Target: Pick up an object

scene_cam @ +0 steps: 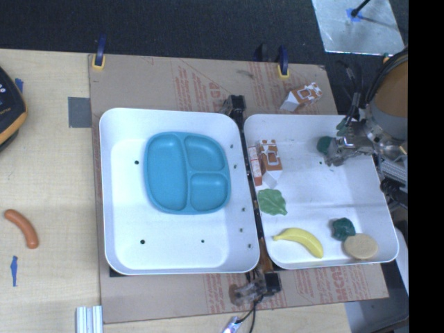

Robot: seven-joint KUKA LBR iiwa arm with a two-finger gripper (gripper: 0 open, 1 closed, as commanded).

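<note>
Camera view: tool (pixel 338 151) by dark green object (pixel 325 144); finger state unclear, arm cropped.

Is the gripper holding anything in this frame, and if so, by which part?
It cannot be told. The gripper sits over the right bin, right beside a small dark green object, but nothing is visibly between its fingers.

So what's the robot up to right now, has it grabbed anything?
Gripper low over right bin's far end, beside a dark green lump. No grab confirmed. Banana, round biscuit, green leaf lie untouched.
</note>
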